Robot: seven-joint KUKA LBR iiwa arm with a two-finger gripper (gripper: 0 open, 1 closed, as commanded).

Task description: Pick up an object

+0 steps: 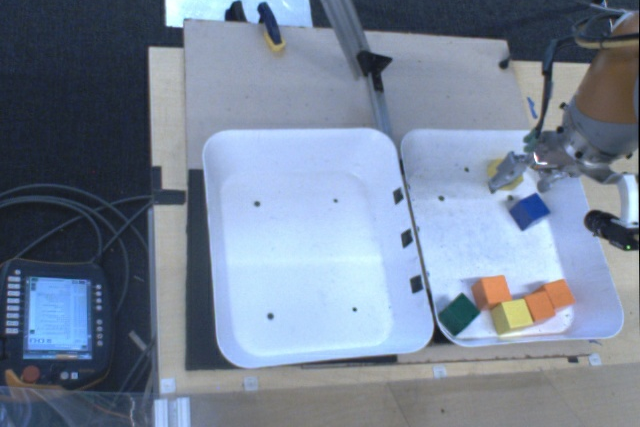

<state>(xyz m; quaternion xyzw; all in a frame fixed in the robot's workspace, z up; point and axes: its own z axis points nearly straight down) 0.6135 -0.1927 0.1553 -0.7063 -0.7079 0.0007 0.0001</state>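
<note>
Reaching in from the right over the right bin (600, 260), with the gripper (522, 165) low at the bin's upper part. Fingers (510, 165) sitting against a yellow block (503, 177) (whether clamped on it or merely beside it, cannot tell from this slant). Lying just below and to the right of that: a blue block (529, 211), apart from the gripper. Clustering at the bin's lower edge: a green block (459, 313), an orange block (491, 291), a yellow cube (512, 316) touching it, and two more orange blocks (549, 299) beside that. Sitting next door on the table (300, 75): the left bin (225, 215). Resting off the table at lower left: a teach pendant (55, 320) with cables
</note>
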